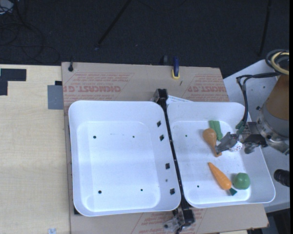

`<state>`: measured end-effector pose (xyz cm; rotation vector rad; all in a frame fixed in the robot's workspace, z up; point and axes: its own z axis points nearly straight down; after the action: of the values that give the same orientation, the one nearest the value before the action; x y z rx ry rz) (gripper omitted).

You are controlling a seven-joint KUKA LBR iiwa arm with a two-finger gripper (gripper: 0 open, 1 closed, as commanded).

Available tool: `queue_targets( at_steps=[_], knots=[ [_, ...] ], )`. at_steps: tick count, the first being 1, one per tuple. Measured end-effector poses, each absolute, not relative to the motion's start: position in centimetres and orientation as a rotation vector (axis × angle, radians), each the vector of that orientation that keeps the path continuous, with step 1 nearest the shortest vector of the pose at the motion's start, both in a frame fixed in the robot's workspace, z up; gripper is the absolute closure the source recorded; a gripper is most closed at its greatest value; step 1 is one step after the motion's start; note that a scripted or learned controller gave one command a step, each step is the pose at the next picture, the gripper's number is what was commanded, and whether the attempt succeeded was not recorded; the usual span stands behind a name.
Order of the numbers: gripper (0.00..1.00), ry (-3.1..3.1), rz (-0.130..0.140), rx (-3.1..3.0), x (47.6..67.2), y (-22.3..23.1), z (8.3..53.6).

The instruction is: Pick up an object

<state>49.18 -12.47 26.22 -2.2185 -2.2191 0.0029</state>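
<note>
Working from the near edge of the counter [29, 179] outward, I count four loose items, all in the right-hand shallow white plastic bin [256, 196]; the left-hand shallow white plastic bin [78, 199] has none that I can make out.

Nearest sits one round green ball-like toy [241, 180], close to the bin's near right corner. I judge it light and smooth, likely to roll or squirt out of a pinch unless taken across its widest part.

Just beside it, touching or nearly so, lies one orange tapered carrot-shaped toy [219, 176], flat on the floor and angled toward the ball, with a small dark-green stub at its thick end. It looks light and rigid; I would close across the thick end, at right angles to its length, since the narrow tip offers little to bite.

Farther back is one orange pear-shaped toy [210, 136], and right against it one green stick-like piece [215, 129], slim and low, hard to get under.

My grey two-finger pincer [233, 143] hangs just right of the pear shape, at the bin's right side. From this slanted view I cannot tell how its tips are set, nor see anything caught in them.

Farthest back, one blue-and-yellow clamp [176, 68] grips the brown cardboard sheet [117, 84] under both bins.
</note>
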Motion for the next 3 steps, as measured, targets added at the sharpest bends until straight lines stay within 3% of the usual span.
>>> queue_targets(
  at_steps=[1,2,3],
  knots=[
    [0.0,-2.216,0.006,-2.217,48.2,-14.2,16.3],
    [0.0,-2.223,-0.002,-2.222,47.7,-12.8,8.6],
    [0.0,-2.228,-0.006,-2.229,51.8,-17.6,31.3]
  ],
)
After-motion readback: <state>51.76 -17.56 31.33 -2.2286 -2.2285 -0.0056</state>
